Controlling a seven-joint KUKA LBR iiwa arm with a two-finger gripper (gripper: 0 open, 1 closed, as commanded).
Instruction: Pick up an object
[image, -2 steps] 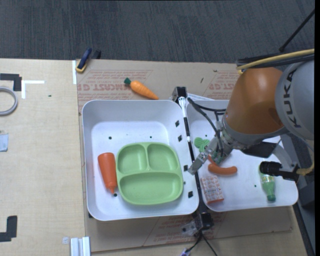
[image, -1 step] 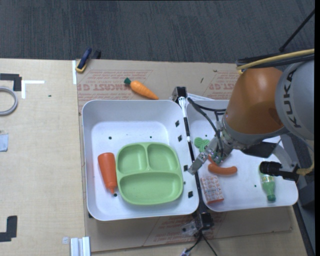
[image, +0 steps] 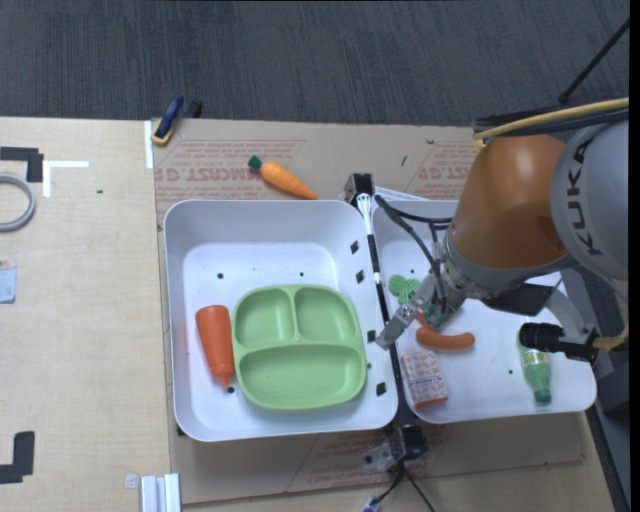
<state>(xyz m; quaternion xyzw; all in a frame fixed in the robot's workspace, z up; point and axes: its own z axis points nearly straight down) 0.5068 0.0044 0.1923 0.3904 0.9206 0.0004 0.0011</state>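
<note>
Sausage (image: 445, 340), a small orange-red one, lies in the right bin (image: 500, 395) just under my claw (image: 412, 315), which hangs low over that bin's left side near the wall shared with the left bin (image: 185, 330); whether the claw is clenched or released I cannot tell, and nothing shows between its tips. Just behind the claw sits a small green thing (image: 402, 288). Near the front of the right bin lies a small packet (image: 424, 378) with red and white print too small to read, and toward the right lies a green bottle (image: 537, 365) with a dark cap. My grey arm carries the letters "KUKA" (image: 588, 215) beside its orange band (image: 510, 205). In the left bin rests a green divided plate (image: 298, 347), with an orange cup (image: 214, 340) on its side touching the plate's left edge. Behind the bins, on the cardboard (image: 330, 155) printed with reddish mirrored lettering, lies a toy carrot (image: 283, 178). On the desk (image: 80, 320) to the left is a grey ring (image: 15, 203).
</note>
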